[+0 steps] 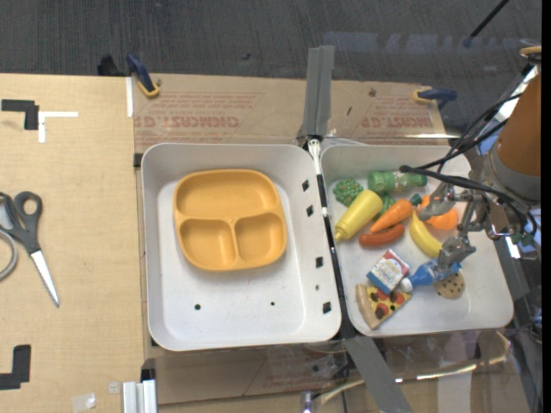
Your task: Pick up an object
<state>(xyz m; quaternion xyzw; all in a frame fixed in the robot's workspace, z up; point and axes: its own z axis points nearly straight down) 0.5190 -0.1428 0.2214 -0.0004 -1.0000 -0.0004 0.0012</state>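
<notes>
**Q:** Where is the gripper, and what is the condition of its jaws?

**A:** The gripper point(449, 261) is positioned over the right bin point(491, 315), low above the near-right group of toys. Whether the jaws are released or clenched cannot be determined; no object is visibly between them.

**Q:** Which objects lie closest to it?

**A:** A blue object point(423, 275) and a brown cookie point(449, 287) lie just beside the fingertips. A banana point(424, 237) lies to the far-left of the gripper. A small carton point(388, 273) and a pizza slice point(380, 304) lie further left.

**Q:** What else does the right bin hold?

**A:** A yellow bottle point(357, 215), a carrot point(389, 216) and a green bottle point(396, 180).

**Q:** And the left bin?

**A:** The left bin point(164, 317) holds a yellow divided plate point(230, 218).
</notes>
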